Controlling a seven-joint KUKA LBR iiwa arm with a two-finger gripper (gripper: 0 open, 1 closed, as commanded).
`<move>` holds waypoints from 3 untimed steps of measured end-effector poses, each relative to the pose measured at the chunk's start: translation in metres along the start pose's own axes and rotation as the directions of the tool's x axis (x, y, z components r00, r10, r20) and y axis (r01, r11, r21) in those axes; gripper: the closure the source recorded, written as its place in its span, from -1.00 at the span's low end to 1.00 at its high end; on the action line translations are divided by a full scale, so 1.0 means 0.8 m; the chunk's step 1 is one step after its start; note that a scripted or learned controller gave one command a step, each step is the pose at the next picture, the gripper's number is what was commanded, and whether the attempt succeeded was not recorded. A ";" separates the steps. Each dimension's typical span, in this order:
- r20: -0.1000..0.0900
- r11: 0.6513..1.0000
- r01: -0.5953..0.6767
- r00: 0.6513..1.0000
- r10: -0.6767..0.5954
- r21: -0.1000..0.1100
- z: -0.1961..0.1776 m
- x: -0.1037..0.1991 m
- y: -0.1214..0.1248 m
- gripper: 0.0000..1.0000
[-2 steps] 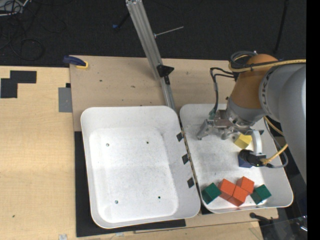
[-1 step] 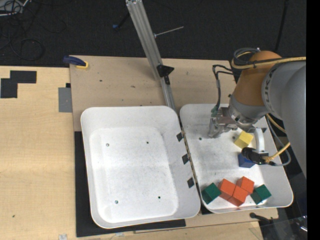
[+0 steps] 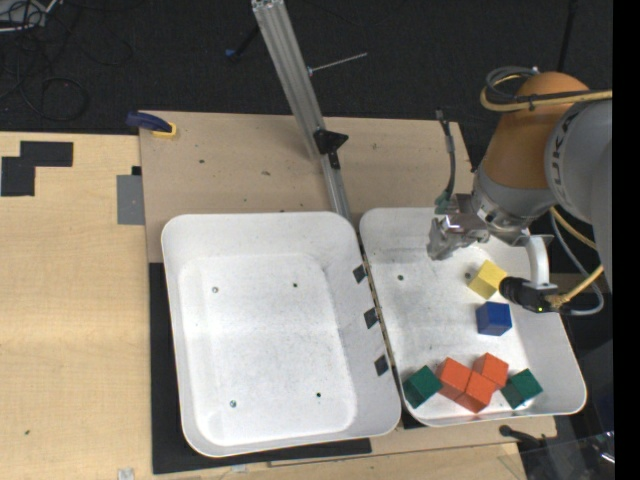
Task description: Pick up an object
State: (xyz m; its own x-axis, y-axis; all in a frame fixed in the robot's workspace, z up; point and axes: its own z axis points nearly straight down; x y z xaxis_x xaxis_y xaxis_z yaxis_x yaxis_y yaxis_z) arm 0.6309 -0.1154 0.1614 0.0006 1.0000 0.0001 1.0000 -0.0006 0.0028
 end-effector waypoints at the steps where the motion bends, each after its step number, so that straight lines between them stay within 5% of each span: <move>1: 0.001 1.000 0.001 1.000 -0.001 -0.001 -0.075 -0.011 0.006 1.00; 2: 0.001 1.000 0.002 1.000 -0.002 0.004 -0.078 -0.011 0.007 1.00; 3: -0.002 1.000 0.005 1.000 -0.005 0.006 -0.089 0.059 -0.017 1.00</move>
State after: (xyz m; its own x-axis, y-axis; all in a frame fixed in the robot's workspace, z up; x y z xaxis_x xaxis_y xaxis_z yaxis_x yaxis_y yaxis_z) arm 0.6175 -0.0683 0.2328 -0.0042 1.0000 0.0026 1.0000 0.0042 -0.0035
